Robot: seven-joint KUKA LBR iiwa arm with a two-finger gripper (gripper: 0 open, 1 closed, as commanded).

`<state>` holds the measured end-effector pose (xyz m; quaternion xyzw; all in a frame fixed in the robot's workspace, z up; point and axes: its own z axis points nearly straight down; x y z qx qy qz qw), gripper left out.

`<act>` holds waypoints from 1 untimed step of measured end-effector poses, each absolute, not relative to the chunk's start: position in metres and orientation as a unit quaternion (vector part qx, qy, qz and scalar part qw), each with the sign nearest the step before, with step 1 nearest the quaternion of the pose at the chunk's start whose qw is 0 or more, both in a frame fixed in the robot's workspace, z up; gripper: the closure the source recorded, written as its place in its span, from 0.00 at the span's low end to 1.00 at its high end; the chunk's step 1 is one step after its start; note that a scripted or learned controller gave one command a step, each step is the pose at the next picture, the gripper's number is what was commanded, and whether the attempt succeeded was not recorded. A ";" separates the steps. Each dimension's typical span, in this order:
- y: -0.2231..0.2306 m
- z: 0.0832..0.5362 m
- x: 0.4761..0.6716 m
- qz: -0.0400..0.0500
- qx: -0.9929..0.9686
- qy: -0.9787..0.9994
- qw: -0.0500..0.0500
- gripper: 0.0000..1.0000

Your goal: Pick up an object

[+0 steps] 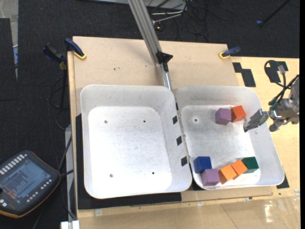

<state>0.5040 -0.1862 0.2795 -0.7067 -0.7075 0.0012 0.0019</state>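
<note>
Gripper [265,121] over right bin's [267,149] far rim
Jaws spread apart, nothing between them; orange cube [238,113] just left of them, touching purple cube [223,116]

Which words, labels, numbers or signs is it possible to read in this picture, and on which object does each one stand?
None can be read.
Handheld controller at the lower left: its lit screen shows rows of marks, too small and blurred to read.
Blocks in the right bin, such as the blue block and the green block: plain coloured faces, no print visible.
Left bin: dark specks only, no lettering.
</note>
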 end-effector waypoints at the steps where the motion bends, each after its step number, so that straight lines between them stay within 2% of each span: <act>1: -0.186 0.282 0.505 0.000 -0.707 -0.707 0.000 0.00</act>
